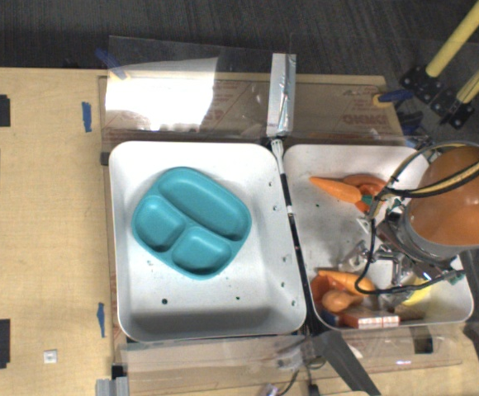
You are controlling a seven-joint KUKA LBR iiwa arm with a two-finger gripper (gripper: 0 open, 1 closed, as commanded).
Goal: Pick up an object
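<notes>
The right bin [322,229] holds several small objects. An orange carrot [336,188] lies near its far edge, with a second orange piece [367,185] just behind it. At the near left corner sit an orange piece [335,283] and a peach-coloured one [336,301]. A yellow object [422,292] and a red-and-white item [373,322] lie along the near wall. My gripper [378,269] hangs low in this bin under the orange wrist band [454,196], just right of the near orange piece. Cables and the wrist hide what lies beneath it.
In the left bin [256,304] a teal divided plate [192,219] lies flat. A metal divider [281,93] and clear sheet stand behind the bins. Yellow poles [462,27] rise at the top right. Wooden bench surface [33,221] extends to the left.
</notes>
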